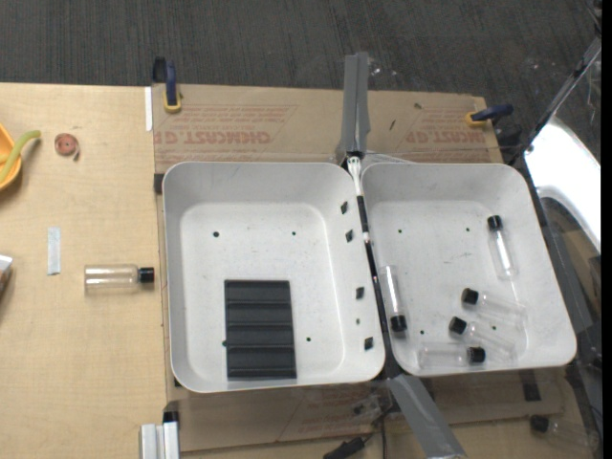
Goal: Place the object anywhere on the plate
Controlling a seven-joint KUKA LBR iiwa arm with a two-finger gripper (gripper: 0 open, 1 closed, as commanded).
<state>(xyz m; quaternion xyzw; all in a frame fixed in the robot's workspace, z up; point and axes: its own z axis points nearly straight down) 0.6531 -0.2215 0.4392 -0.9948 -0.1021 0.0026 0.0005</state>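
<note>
A black ribbed plate point(258, 330) lies flat in the front half of the left bin point(191, 199). The right bin point(535, 208) holds several clear vials with black caps. One vial point(500, 245) lies alone near the bin's right side. Another vial point(392, 300) rests along the left wall. A cluster of vials point(478, 331) sits at the front right corner, overlapping one another. None of the vials touches the plate.
On the bench to the left lie a loose capped vial point(118, 276), a small white strip point(54, 251), a round brown piece point(65, 143) and an orange item point(8, 159). Clamps point(168, 84) hold the cardboard behind the bins. A white curved body point(566, 161) stands at the right.
</note>
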